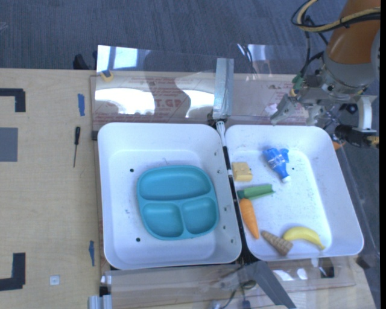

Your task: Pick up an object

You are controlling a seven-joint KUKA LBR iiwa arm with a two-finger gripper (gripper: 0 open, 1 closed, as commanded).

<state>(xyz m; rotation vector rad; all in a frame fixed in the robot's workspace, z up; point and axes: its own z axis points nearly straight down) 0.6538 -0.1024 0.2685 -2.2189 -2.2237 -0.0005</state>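
Observation:
The right bin [338, 199] holds several small items. A blue bottle [277, 161] lies near the back, with a yellow block [242, 171] to its left. A green vegetable [256, 192] and an orange carrot [249, 218] lie along the left wall. A brown cone [276, 241] and a yellow banana [305, 236] rest near the front. My gripper [318, 107] hangs over the back rim of the right bin, above and behind the blue bottle, with nothing seen in it.
The left bin [114, 181] holds a teal divided plate [177, 201]. A clear plastic screen [157, 84] stands behind the bins with a metal post [222, 87] between them. Cables [310, 18] loop near the arm at the upper right.

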